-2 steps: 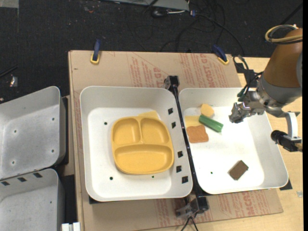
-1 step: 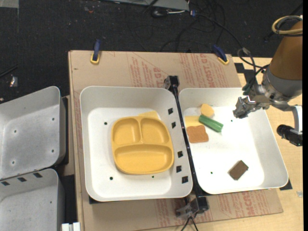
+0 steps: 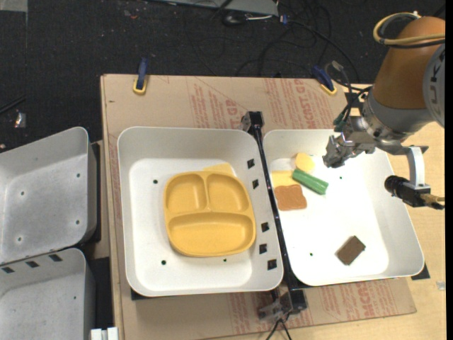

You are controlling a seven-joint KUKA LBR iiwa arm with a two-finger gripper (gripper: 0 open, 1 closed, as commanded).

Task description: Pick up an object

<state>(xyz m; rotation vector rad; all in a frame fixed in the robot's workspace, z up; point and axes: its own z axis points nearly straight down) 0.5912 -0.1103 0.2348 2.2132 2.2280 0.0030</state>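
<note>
My gripper (image 3: 335,154) hangs over the back of the right bin (image 3: 396,211), just right of a small cluster of toy food. That cluster holds a yellow piece (image 3: 304,162), a green stick (image 3: 310,181), an orange-brown slice (image 3: 290,197) and a white piece (image 3: 281,166). A brown block (image 3: 350,249) lies alone near the bin's front. The left bin (image 3: 134,190) carries a yellow divided tray (image 3: 209,214). I see nothing between the fingers.
A black divider (image 3: 265,190) runs between the two bins. Grey lids (image 3: 42,190) lie at the far left. Blue clamps (image 3: 141,76) pin the cardboard at the back. A black fitting (image 3: 403,187) sticks out by the right bin's rim.
</note>
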